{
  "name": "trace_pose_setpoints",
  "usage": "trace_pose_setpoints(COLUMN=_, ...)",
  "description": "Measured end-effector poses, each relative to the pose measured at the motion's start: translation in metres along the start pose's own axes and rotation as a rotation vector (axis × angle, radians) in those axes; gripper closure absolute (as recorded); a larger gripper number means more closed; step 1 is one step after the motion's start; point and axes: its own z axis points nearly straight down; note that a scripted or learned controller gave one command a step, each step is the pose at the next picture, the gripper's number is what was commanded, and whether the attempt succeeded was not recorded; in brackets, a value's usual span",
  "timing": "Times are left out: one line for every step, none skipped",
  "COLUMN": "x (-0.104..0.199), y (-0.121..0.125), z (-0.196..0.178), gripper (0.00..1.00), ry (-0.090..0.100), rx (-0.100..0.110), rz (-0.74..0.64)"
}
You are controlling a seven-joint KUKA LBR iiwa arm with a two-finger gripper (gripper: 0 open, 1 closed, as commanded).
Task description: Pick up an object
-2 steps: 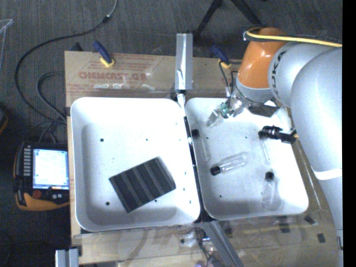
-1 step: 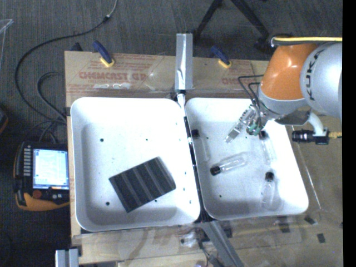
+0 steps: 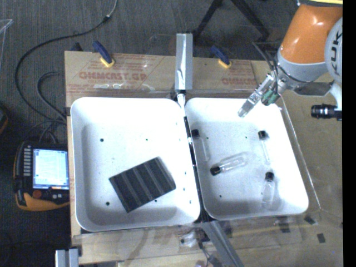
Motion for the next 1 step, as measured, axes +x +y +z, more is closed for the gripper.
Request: trace_pose_setpoints(x=0.0001, y=0.0013, z=-0.0092, gripper=1.0, ry=-0.001, rx=-0.002, rz=-0.001)
